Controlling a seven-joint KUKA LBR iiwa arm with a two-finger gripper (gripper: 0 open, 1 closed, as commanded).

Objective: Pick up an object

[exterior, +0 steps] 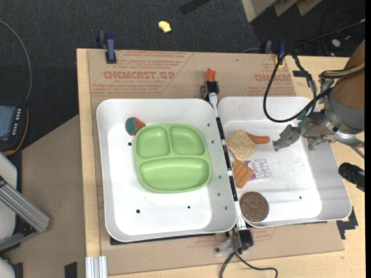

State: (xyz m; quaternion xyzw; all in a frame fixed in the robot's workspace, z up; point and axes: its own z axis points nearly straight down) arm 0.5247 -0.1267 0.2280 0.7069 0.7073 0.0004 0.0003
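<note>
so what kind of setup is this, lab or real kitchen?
Most likely a robotics lab bench: two white bins clamped on a cardboard sheet, toy food like the cracker and green divided plate, loose cables.

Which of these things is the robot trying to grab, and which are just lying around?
For the job:
the two-finger gripper;
the square tan cracker;
the thin orange stick;
the orange waffle wedge;
the round brown disc;
the small pink-printed packet.

Just lying about:
the green three-part plate;
the small red-and-teal toy;
the yellow scrap on the floor.
</note>
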